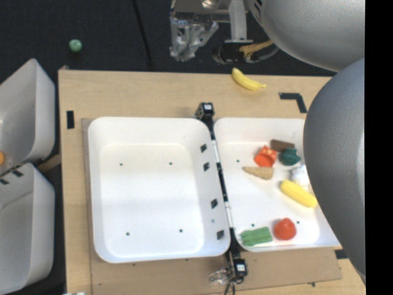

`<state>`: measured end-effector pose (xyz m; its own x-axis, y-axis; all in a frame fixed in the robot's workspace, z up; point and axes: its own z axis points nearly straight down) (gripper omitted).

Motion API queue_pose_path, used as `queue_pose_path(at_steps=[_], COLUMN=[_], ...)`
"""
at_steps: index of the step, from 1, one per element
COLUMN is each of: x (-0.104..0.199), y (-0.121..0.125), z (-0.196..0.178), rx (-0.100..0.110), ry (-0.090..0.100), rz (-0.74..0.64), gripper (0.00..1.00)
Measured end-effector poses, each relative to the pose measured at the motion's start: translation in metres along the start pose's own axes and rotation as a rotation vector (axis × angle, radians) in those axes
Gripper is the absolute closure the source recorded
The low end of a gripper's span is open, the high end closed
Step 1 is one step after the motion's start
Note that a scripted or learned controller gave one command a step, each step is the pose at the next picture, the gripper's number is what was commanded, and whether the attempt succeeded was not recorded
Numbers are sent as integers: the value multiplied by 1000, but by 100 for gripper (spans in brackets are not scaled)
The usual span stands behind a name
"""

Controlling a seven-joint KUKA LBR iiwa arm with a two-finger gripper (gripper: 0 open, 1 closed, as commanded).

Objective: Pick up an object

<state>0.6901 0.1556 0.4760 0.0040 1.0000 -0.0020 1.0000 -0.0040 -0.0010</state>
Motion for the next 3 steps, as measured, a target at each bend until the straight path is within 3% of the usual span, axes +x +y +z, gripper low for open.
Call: queue_pose_path(at_steps=[1, 2, 3], x=[-79, -16, 4], y=[-2, -93, -74], z=[207, 318, 370], rx=[12, 13, -10], ry=[-3, 2, 1], rz=[2, -11, -7], gripper=[100, 100, 100])
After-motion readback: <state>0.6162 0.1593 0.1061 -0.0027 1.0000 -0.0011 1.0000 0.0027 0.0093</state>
